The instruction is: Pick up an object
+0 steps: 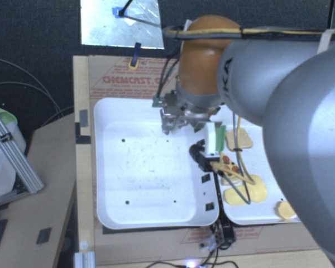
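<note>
**Approach step: no pick made yet**

The likeliest targets are lying in the right bin (257, 219). A flat yellow piece (240, 140) is sitting toward its far end, a larger yellow piece (255, 190) toward its near end, and a small yellow piece (285, 209) by the near corner.

None of them is touching the gripper (172, 124). It is hanging over the far right corner of the left bin (139, 172), across the dividing wall from all three.

You are looking down on it with the wrist covering much of it, so you cannot tell whether it is spread or pressed together. Nothing is showing in its grasp.

I am judging that you are in the approach step. The next move is calling for a shift across to the right bin, lining up above the nearest yellow piece, then a straight descent. The pieces are looking thin and flat, so a grip from above may be sliding off them.
</note>
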Controlling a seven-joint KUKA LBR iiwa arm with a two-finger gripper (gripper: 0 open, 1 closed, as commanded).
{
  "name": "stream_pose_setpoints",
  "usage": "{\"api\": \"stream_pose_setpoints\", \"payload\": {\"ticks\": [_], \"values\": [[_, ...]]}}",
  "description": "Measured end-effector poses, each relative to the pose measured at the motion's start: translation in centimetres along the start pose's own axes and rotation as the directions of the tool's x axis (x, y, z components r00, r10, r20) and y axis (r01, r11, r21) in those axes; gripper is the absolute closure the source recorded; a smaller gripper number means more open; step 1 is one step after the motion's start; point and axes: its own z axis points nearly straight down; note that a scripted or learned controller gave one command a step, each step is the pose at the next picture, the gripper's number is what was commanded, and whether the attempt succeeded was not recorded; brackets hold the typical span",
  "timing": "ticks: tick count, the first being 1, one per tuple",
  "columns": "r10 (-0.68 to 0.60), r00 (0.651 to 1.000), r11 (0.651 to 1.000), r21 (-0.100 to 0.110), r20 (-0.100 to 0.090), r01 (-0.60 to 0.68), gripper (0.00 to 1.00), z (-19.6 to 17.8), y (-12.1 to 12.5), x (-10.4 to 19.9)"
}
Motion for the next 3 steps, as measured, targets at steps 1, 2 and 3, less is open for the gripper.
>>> {"api": "stream_pose_setpoints", "payload": {"ticks": [1, 2, 3], "values": [[0.012, 1.000, 1.000, 0.004, 0.005, -0.012, 1.00, 3.4, -1.5, -7.1], [0.003, 1.000, 1.000, -0.017, -0.001, -0.003, 1.00, -11.0, -4.5, -6.0], [0.000, 1.000, 1.000, 0.001, 0.001, 0.000, 1.00, -9.1, -8.4, -2.3]]}}
